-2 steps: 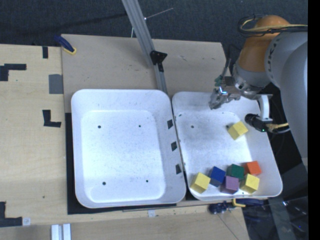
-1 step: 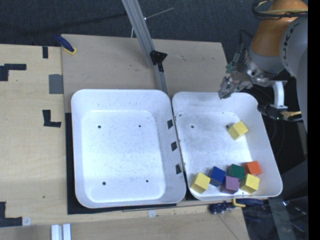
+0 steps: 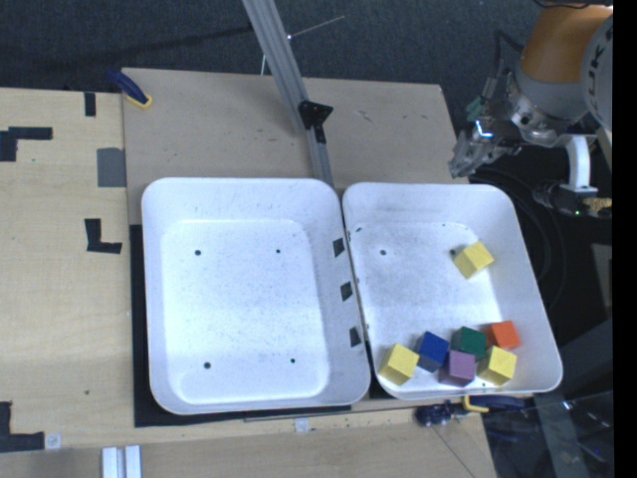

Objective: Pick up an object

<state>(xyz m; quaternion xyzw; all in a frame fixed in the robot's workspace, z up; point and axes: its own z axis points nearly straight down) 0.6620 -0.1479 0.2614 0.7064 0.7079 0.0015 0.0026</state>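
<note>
The hand (image 3: 470,159) hangs above the right bin's (image 3: 438,199) far-right rim; open or clenched, I cannot tell, it is too blurred. Nearest obj., the lone yellow cube (image 3: 475,258), lies just below it, toward the camera, inside the bin.

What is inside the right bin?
The right bin holds seven blocks: a yellow one alone, and a cluster near the front edge of yellow, blue, purple, green, orange and yellow. Anything beneath the cluster is hidden.
</note>
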